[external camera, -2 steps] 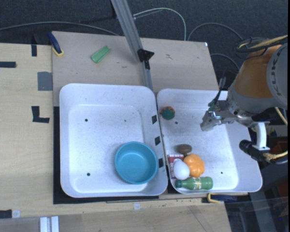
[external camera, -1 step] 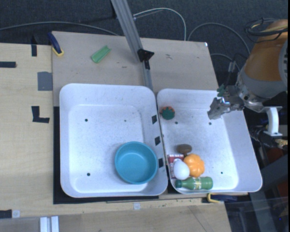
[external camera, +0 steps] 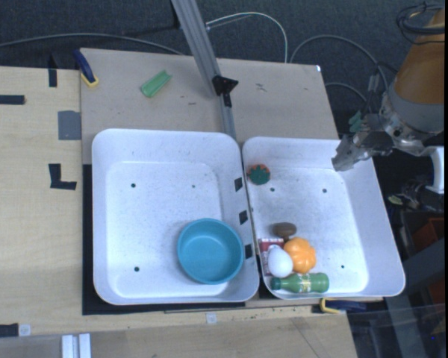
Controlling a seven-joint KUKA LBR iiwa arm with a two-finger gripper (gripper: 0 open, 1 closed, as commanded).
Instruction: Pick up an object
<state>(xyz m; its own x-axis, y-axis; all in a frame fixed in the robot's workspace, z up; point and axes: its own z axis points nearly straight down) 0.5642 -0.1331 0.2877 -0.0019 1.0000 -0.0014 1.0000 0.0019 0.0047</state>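
Camera view: approach step, nothing picked.
I cannot tell the gripper (external camera: 346,155) state; next I lower toward the orange (external camera: 300,254).

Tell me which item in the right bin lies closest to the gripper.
The small green and red round object, alone near the right bin's upper left. The gripper is at that bin's top right edge; the other items cluster at the bottom.
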